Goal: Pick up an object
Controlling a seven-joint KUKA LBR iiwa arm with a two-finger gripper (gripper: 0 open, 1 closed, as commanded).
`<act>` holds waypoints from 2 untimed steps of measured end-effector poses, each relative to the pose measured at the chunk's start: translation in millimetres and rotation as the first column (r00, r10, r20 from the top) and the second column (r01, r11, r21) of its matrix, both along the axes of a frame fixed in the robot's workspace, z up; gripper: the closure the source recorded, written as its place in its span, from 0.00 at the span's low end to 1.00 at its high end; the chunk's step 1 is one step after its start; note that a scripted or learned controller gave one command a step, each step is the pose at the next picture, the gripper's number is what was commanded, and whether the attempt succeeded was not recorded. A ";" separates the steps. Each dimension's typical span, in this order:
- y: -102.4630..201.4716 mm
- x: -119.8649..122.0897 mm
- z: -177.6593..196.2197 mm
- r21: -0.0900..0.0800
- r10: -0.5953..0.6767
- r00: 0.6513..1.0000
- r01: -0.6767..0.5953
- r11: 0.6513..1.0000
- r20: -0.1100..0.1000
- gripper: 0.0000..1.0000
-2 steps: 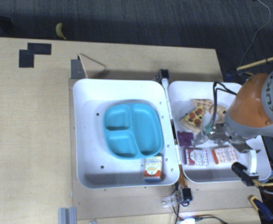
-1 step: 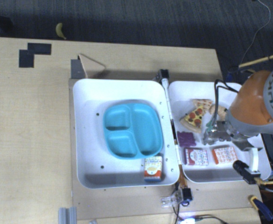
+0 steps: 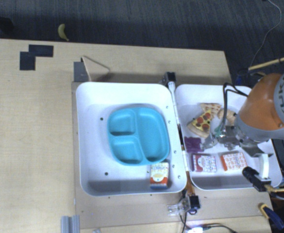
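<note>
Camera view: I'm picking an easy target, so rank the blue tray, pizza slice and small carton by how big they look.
Largest to smallest:
1. blue tray
2. pizza slice
3. small carton, only slightly smaller-looking than the pizza, so that order is unsure.

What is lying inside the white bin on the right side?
The right white bin holds a pizza slice toy, a purple piece and two red-and-white packets. The grey arm covers its right part.

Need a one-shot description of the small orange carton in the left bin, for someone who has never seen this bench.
Start at the left white bin, the one holding the blue divided tray. Follow the tray to its near right corner; the small juice carton sits just below that, against the bin's near wall. It is the only orange-and-white box in that bin; the other small packages lie in the right bin.
</note>
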State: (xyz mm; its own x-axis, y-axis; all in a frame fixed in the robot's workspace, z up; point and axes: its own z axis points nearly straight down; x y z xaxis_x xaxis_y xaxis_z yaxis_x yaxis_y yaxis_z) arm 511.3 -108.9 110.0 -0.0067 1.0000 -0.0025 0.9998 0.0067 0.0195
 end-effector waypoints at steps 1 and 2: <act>0.8 1.5 10.7 0.001 0.002 1.000 -0.002 1.000 0.003 1.00; 0.7 1.5 10.6 0.001 0.003 1.000 -0.003 1.000 0.003 0.00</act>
State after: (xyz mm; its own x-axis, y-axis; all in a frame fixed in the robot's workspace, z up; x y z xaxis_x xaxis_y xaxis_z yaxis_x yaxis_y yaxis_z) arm 512.8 -108.2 120.6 -0.0093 1.0000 -0.0019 0.9997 0.0094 0.0228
